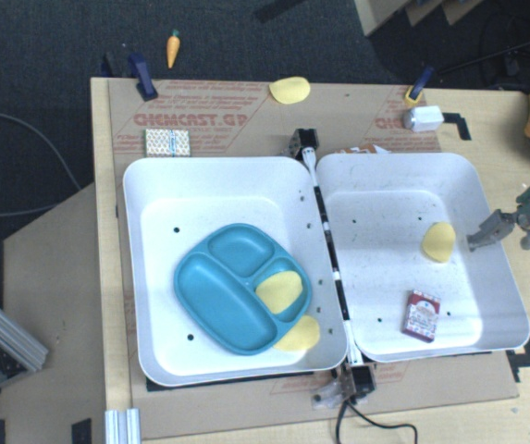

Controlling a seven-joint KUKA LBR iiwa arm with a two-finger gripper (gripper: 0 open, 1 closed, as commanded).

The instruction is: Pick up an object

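The right bin (486, 326) holds a yellow lemon-shaped object (438, 241) near its right side and a small red box (421, 315) towards the front. In the left bin (154, 192) lies a blue divided plate (228, 289) with a yellow piece (280, 289) in one compartment. Another yellow piece (299, 335) rests against the plate's front edge. My gripper (509, 237) hangs over the right bin's right rim, just right of the lemon-shaped object. It is open, with nothing between its fingers.
A further yellow piece (289, 90) lies on the bench behind the bins. A patterned sachet (167, 141), blue clamps (141, 75) and a white block (425, 117) are there too. A small orange carrot (173, 49) sits on the dark floor beyond.
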